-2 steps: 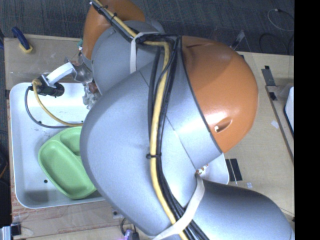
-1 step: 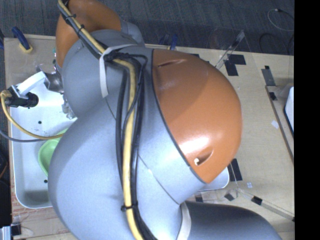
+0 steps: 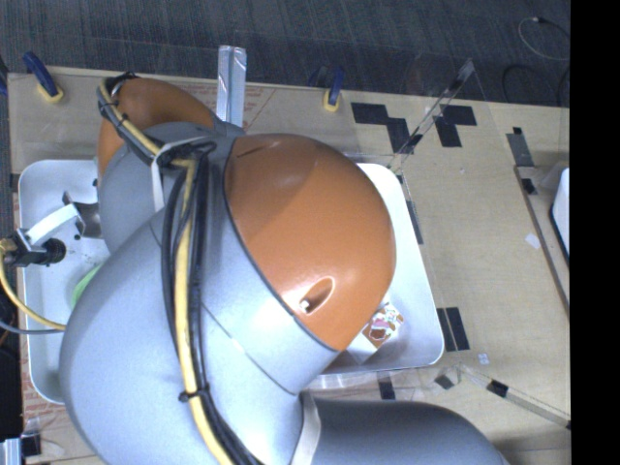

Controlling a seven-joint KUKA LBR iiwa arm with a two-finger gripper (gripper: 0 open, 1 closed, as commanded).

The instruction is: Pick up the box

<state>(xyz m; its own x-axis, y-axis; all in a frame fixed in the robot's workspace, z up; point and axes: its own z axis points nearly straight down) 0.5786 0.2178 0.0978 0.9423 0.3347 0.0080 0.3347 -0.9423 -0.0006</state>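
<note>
Bench (image 3: 484, 250): pale board surface, seen from above at a slant. Dark floor is seen beyond its far edge.

Bins, count 2, white and shallow, set side by side. The left bin (image 3: 39, 177) is seen at its far left corner and left wall. The right bin (image 3: 415, 289) is seen along its right wall and near right corner. The rest of both is covered by the arm.

Arm (image 3: 126, 356), count 1: grey shell, with the orange band (image 3: 310, 240) lying across the right bin. It is stretched leftward, its end over the left bin.

Gripper (image 3: 85, 219): a dark grey part is made out at the arm's end, over the far side of the left bin. How far it is open cannot be told, and nothing can be seen held in it.

Box (image 3: 385, 325), count 1: a small white thing with red-brown print, taken to be the box. It is placed in the right bin near the near right corner, just beside the orange band and partly hidden by it. It is well apart from the gripper.

Green thing (image 3: 85, 281), count 1: a pale green patch is noted in the left bin against the arm's edge. Its kind cannot be told.

Blue clamps, count 2, are fixed on the bench's far edge: one (image 3: 44, 76) at far left, one (image 3: 334, 87) near the middle.

Black marks are noted on the bench, right of the right bin.
</note>
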